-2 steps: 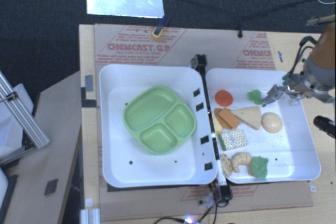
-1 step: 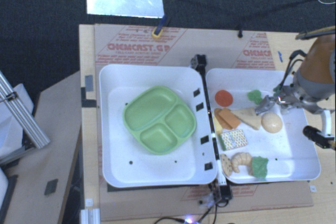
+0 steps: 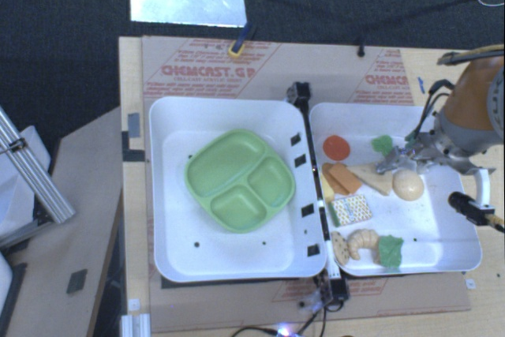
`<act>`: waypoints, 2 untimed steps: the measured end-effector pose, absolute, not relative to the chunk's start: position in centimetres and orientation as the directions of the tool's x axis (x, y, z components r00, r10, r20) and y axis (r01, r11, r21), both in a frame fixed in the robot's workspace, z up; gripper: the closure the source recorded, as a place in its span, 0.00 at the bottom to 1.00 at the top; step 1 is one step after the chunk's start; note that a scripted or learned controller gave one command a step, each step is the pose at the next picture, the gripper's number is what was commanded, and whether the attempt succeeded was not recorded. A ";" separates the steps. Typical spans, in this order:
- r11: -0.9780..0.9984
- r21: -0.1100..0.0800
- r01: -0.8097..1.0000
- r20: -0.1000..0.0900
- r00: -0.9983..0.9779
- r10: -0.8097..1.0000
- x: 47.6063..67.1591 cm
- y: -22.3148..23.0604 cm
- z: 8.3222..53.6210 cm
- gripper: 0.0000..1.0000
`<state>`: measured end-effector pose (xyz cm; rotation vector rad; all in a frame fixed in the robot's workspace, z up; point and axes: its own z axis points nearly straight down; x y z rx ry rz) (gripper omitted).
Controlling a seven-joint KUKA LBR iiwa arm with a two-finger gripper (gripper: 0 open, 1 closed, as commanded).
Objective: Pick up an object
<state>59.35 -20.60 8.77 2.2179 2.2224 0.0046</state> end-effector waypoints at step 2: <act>0.005 0.005 1.000 -0.002 -0.005 1.000 59.2 -19.8 15.9 1.00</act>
